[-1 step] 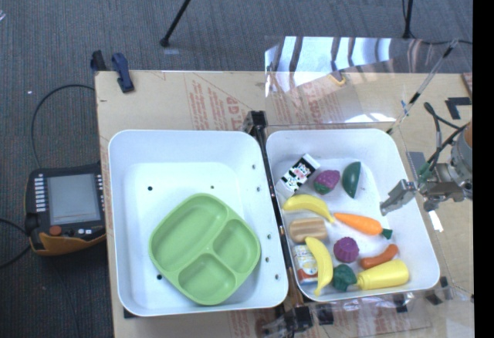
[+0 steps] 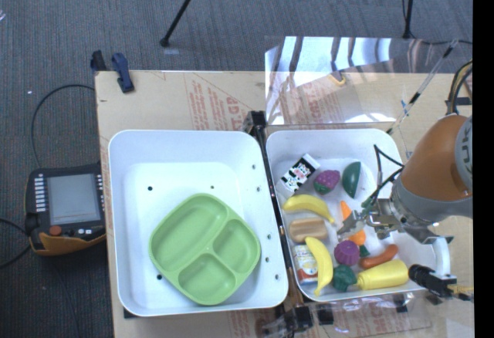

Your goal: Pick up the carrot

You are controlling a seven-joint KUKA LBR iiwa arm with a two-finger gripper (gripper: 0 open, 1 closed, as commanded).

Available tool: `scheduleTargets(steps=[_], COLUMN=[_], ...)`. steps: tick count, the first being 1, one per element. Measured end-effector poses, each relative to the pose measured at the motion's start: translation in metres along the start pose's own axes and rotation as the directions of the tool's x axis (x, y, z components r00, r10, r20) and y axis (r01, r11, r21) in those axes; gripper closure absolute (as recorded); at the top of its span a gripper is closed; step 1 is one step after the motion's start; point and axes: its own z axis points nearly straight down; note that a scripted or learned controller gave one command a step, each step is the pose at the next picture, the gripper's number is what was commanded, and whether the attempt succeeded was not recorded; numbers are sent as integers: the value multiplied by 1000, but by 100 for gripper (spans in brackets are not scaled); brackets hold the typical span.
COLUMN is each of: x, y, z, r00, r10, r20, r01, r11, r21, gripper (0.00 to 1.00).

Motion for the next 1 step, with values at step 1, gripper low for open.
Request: scheduleTargets(steps=[1], x=[-2], y=[1], z=[-12], r00=[1000], r10=[8], r20=[-2], r01=[-8], r11=[1000], r21=[-1], gripper=[100])
